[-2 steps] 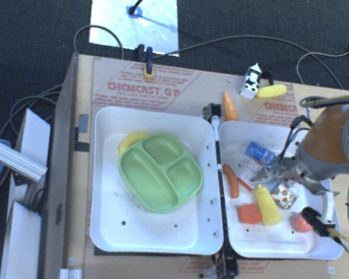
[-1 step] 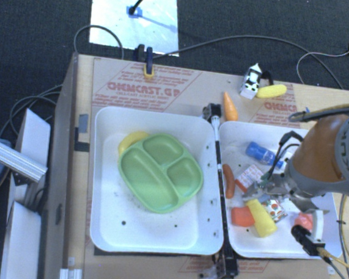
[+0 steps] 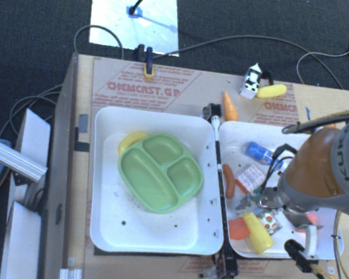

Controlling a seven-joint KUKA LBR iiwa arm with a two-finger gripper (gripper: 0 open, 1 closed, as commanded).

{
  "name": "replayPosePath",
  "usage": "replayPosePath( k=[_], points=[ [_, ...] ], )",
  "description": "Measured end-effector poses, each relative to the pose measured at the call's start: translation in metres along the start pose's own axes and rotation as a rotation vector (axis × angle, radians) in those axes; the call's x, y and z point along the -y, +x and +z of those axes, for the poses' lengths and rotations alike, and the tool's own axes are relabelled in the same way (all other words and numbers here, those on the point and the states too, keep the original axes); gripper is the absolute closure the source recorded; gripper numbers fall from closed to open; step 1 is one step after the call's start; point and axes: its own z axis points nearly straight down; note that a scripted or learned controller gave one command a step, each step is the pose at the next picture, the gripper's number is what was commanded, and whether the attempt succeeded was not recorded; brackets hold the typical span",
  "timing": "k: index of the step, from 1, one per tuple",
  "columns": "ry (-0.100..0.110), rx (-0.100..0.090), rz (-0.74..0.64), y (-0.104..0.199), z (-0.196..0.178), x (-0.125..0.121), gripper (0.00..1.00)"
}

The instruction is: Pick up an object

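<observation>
Clutter around claw [image 3: 256,201]: yellow cylinder [image 3: 258,231], carrot [image 3: 228,179], blue bottle [image 3: 259,152]; grip unclear.

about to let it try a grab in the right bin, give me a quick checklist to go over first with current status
1. Gripper is over the right bin, low among the objects: ok.
2. Finger state: cannot tell, the wrist hides it.
3. Something between the fingers: cannot tell.
4. Candidates within reach: yellow cylinder, orange flat piece, small printed card and orange carrot-like stick all lie close by: ok.
5. Clutter: these things lie touching or overlapping near the gripper, so a clean single grab is doubtful: not ok.
6. Left bin holds the green divided tray over a yellow item, away from the arm: ok.
</observation>
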Motion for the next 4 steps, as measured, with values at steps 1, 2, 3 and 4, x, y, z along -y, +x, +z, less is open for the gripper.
replayPosePath(
  k=[1,2,3,4],
  points=[
    [-0.001,0.001,-0.002,-0.015,0.000,-0.069,0.00],
    [0.001,0.001,0.001,-0.043,0.000,-0.008,0.00],
    [-0.003,0.000,-0.002,-0.042,-0.011,-0.010,1.00],
    [-0.003,0.002,0.001,-0.096,-0.104,-0.022,1.00]
  ],
)
